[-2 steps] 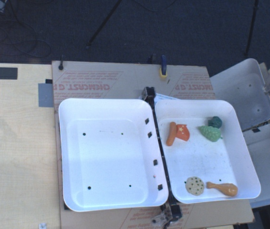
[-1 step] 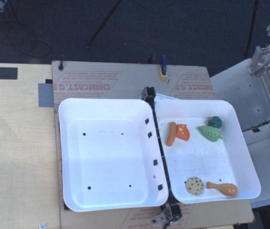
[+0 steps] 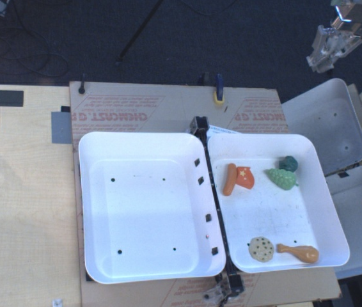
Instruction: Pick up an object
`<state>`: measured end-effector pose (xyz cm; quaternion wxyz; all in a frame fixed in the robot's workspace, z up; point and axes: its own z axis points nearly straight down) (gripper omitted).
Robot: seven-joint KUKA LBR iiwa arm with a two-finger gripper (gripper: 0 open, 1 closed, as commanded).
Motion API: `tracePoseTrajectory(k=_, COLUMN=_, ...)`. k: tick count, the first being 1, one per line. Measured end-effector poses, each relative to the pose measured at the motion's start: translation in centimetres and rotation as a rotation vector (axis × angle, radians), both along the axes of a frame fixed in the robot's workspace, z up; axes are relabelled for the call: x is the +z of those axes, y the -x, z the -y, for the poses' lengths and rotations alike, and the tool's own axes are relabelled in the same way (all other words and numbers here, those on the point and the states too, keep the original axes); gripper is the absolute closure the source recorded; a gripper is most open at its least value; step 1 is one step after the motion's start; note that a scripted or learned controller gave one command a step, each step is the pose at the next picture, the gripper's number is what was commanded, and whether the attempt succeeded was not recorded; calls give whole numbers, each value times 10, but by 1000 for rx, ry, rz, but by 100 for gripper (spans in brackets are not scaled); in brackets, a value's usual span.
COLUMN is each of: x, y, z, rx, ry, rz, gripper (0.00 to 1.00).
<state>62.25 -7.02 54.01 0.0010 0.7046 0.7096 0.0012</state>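
Plastic drumstick [image 3: 298, 252] in your right bin [image 3: 334, 226] looks light, stiff, slick, so pinch its thin shaft; can't tell the jaws' state.

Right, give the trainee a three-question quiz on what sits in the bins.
1. True or false: the cookie lies in the left bin.
2. Which thing touches the orange carrot? A) drumstick B) red piece C) dark green ball
3. Fill in: the gripper hangs near the view's upper ____ corner, outside the right bin.

Key: 1 false; 2 B; 3 right.
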Motion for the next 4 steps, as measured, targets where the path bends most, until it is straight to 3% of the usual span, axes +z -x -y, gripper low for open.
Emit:
tracePoseTrajectory(k=1, x=-4, y=-23, z=-71, rx=1, ry=-1, rz=-6, gripper=100)
tracePoseTrajectory(k=2, x=-3, y=-6, z=-128, rx=-1, ry=-1, rz=-9, gripper=100)
tracePoseTrajectory(k=3, x=-4, y=-12, z=-234, rx=3, ry=-1, rz=-6, gripper=100)
tracePoseTrajectory(k=4, x=-4, y=-6, z=-308, rx=0, ry=0, rz=-7, gripper=100)
